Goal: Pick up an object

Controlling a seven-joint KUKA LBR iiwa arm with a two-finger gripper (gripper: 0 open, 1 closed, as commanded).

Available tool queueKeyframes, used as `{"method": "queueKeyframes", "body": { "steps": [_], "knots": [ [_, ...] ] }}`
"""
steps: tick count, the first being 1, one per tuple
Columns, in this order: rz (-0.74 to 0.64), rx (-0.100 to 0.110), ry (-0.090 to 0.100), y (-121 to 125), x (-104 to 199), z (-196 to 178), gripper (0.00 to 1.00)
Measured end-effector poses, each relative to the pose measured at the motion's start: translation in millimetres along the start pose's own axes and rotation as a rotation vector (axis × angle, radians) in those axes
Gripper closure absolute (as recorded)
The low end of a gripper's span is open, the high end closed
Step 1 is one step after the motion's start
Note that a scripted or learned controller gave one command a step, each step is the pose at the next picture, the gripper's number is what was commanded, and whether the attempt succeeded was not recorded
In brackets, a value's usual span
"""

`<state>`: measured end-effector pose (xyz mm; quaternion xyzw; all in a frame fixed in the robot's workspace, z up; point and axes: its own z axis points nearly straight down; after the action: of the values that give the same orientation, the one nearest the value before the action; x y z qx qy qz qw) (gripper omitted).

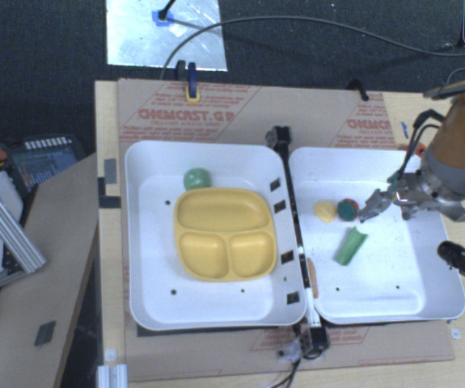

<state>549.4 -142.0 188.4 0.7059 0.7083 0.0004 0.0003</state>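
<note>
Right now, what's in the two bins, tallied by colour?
Yellow: 2, the divided tray in the left bin and a small yellow lump in the right bin.
Green: 2, a round green object in the left bin and a green block in the right bin.
Teal: 1, a small ball in the right bin.
Total: 5

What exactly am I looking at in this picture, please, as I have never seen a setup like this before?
This is a single photo from a camera fixed above a workbench, looking down at a slant. The grey and orange machine at the right is a robot arm, and its gripper is the part meant to pick things up. On the bench sit two shallow white bins. The left bin holds a yellow divided tray and a green ball just behind it. The right bin holds a small yellow piece, a dark teal and red ball and a green cylinder. The gripper is beside the teal ball; I cannot see anything held.
</note>
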Motion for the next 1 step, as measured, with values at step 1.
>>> {"method": "queueKeyframes", "body": {
  "steps": [1],
  "knots": [
    [0.001, 0.002, 0.000, 1.7, 3.4, 41.5, 0.00]
  ]
}}
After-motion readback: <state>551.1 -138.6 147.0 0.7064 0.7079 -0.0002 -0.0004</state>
